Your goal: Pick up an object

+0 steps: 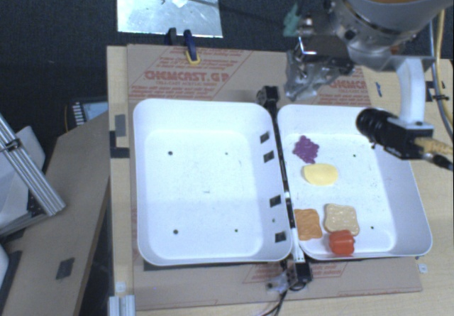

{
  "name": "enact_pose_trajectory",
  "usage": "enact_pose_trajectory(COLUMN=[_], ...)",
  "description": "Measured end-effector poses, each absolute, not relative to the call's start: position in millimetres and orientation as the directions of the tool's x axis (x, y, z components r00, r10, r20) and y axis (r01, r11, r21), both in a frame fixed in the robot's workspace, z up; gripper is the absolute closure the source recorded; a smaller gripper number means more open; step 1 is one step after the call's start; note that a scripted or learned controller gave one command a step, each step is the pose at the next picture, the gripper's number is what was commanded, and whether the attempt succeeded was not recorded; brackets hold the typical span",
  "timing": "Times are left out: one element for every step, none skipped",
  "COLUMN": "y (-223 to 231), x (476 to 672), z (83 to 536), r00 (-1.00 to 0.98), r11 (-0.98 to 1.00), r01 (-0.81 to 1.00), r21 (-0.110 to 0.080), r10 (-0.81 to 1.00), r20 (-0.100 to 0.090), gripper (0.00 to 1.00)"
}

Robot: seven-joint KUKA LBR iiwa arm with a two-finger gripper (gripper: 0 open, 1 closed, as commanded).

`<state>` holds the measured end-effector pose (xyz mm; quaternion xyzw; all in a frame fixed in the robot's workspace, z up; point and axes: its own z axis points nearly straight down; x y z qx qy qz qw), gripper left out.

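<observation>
Toy food pieces lie in the right white plastic bin [404,187]: red block [341,243], tan toast slice [340,217], orange cracker [308,223], yellow oval [320,175], purple grape cluster [306,148]. Beyond, the pincer [306,80] hangs over the bin's far rim, its grip state unreadable. Closely packed near pieces could cause a missed or double grab.

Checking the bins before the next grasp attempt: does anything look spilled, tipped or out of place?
Nothing stands out. The purple piece, yellow piece, orange cracker, tan toast and red block all lie inside the right bin, none over its rim. The claw hangs above the far edge.
</observation>
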<state>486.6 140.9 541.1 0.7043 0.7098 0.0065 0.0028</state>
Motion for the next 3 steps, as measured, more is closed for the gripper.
enact_pose_trajectory(y=[222,235,228], x=[485.6,510.7,584.6], z=[535,535,534], r00=[-0.012,-0.007,0.002], r11=[0.012,0.006,-0.002], r01=[1.000,1.000,1.000], r21=[0.002,0.004,0.004], r10=[1.000,1.000,1.000], r20=[0.002,0.001,0.000], gripper=[1.00,1.00,1.00])
